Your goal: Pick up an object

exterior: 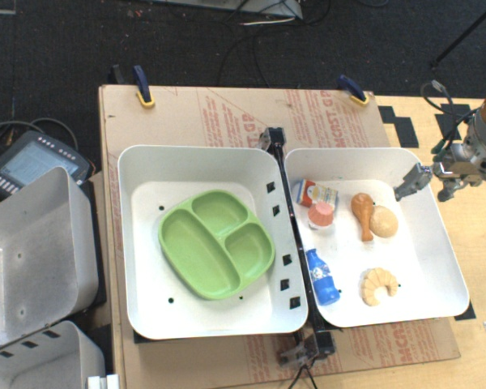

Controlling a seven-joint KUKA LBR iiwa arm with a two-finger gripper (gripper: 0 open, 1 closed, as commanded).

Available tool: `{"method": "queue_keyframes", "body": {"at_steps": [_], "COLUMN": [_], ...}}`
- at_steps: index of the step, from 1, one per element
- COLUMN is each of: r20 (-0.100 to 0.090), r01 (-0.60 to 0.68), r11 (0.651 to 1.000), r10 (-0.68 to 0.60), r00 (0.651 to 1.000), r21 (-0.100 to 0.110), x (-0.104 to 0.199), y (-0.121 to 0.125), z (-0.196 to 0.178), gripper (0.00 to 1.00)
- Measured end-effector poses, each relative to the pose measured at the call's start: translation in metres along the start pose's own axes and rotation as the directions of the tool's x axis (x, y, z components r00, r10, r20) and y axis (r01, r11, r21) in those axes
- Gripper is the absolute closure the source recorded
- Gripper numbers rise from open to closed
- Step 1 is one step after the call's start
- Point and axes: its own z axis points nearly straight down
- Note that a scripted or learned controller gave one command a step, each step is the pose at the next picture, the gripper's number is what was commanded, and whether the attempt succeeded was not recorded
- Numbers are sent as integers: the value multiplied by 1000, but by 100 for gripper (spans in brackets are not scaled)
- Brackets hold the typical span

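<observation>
The right bin (437,241) holds several small items: a red and white carton (310,192), a pink cup (321,215), a brown drumstick (362,212) touching a tan round bun (383,222), a blue bottle (322,276) lying by the left wall, and a croissant (379,286). My gripper (431,186) hangs above the bin's upper right rim, to the right of the bun. It is open, with nothing between its fingers.
A green divided plate (217,243) lies in the left bin (138,217). A black divider with clamps (290,241) runs between the bins. Blue and yellow clamps (143,87) hold the cardboard base. Grey equipment (32,241) stands at the left.
</observation>
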Motion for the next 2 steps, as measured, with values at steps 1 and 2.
{"method": "queue_keyframes", "body": {"at_steps": [1, 2], "r20": [0, -1], "r01": [0, -1], "r11": [1000, 1000], "r10": [0, 1], "r00": [1000, 1000], "r21": [0, 3], "x": [0, 6], "y": [0, -2], "z": [0, 44], "gripper": [0, 0]}}
